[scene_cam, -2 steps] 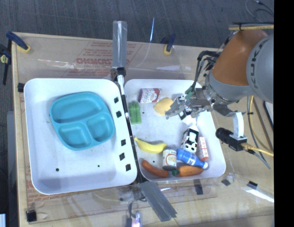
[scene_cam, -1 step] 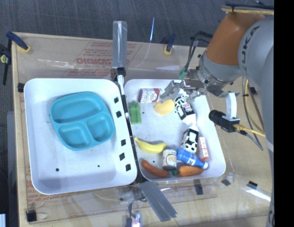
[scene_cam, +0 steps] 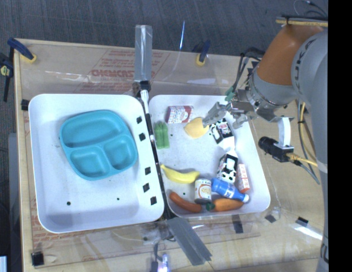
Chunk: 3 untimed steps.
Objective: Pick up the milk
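So the milk (scene_cam: 228, 168) looks to be the little cow-patterned carton in the right bin (scene_cam: 257, 152), lying at about 4 o'clock from the bin's middle, near the right wall. It's tilted over, not standing, with a blue bottle (scene_cam: 228, 190) touching its lower end and a small can (scene_cam: 203, 190) just beside that. My guess is it's light and fairly stiff, cardboard-ish, with flat sides that give a bit if squeezed hard, maybe a slick printed skin. I'd go across the two long flat faces near the middle, coming from above, since the ends are crowded by the bottle.

End effector (scene_cam: 221, 117) hangs over the bin's 1 o'clock area, fingers spread apart, nothing between them. It's right next to a yellow lemon-ish thing (scene_cam: 195, 128) and a small black-and-white packet (scene_cam: 222, 130), possibly brushing that one, hard to tell. The carton is well apart from it, down toward 5 o'clock
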### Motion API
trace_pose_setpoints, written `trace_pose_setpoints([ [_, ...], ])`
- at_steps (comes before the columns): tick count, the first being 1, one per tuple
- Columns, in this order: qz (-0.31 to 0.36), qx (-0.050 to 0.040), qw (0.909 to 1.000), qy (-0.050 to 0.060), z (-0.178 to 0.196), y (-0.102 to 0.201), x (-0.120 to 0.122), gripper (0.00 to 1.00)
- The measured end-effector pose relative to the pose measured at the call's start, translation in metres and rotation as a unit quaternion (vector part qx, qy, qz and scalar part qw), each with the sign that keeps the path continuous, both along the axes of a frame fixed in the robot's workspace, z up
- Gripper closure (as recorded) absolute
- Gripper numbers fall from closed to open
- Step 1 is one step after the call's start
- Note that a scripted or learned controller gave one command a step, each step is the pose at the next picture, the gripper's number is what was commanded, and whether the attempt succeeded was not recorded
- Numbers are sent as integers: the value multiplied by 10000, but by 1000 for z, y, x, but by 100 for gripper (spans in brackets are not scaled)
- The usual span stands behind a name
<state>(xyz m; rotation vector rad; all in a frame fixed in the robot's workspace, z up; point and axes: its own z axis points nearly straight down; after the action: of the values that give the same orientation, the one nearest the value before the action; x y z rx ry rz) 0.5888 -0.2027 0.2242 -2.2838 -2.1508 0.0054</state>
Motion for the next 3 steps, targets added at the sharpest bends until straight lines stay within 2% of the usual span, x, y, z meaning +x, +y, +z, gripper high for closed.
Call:
trace_pose_setpoints([
  [1, 794, 8, 9968, -6, -21, 16, 0, 0],
  [2, 1043, -1, 9945, -18, -58, -6, 31, 0],
  [3, 1178, 2, 9930, -13, -133, -5, 24, 0],
])
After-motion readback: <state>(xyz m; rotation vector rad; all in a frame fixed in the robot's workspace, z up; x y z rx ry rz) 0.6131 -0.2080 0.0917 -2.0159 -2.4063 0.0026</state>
